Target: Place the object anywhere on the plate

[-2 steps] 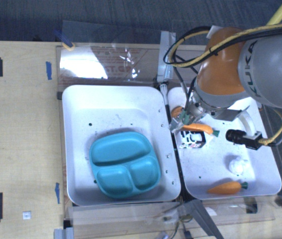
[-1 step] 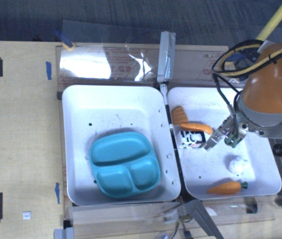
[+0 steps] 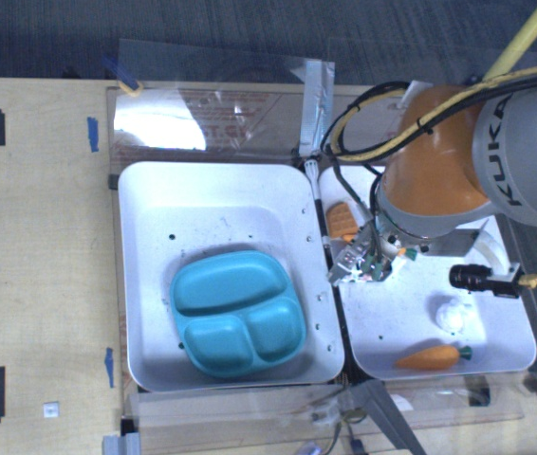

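Two white bins, one blue plate, one carrot, one white object, one orange item

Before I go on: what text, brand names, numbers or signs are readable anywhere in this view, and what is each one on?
"KUKA": dark letters running down the grey arm at the right side, partly cut off at the picture's edge.
Faint reddish marks on the clear plastic sheet behind the left bin: too blurred to read.
No readable text on the blue plate, the carrot or the right bin.
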Controlling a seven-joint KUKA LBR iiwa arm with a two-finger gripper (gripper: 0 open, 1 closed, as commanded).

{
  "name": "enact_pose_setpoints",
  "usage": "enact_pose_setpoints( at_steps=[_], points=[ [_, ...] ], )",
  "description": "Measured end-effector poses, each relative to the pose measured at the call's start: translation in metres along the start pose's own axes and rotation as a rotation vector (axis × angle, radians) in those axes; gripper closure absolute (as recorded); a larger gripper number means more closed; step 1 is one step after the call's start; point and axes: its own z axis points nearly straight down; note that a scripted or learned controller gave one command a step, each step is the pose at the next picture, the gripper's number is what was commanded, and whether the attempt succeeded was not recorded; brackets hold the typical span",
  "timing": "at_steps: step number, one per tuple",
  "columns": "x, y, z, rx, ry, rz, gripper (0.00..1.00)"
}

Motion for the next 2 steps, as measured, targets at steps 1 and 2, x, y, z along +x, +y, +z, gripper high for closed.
enact_pose_setpoints(
  at_steps=[1,2],
  points=[
    [0.039,0.048,-0.001,-0.003,-0.005,-0.1,1.0],
    [0.121,0.092,-0.022,-0.003,-0.007,-0.319,1.0]
  ],
)
